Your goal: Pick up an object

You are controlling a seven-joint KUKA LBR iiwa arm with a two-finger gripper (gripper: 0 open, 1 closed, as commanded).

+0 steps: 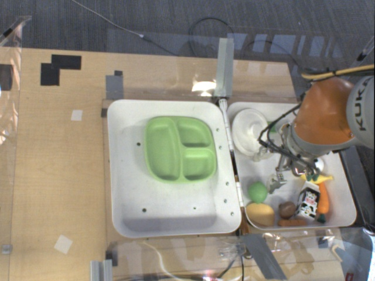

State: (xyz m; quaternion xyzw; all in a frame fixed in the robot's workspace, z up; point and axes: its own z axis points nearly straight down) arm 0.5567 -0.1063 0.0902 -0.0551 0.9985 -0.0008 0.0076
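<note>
The wooden counter (53,174) carries 2 shallow white bins. The left white bin (126,215) holds a light green plastic divided plate (179,148) with 3 compartments. In the right white bin (345,206) the grey arm with the orange band (325,113) reaches in from the right, and its fingers (276,182) point down toward the bin floor, slightly apart and clamped on nothing. Just below them lies a small green ball (257,191), touching a yellow rounded fruit (261,213). Near these sit a brown ball (287,208), a black-and-white carton (309,203), an orange carrot (323,199) and a clear plastic cup (249,130).
</note>
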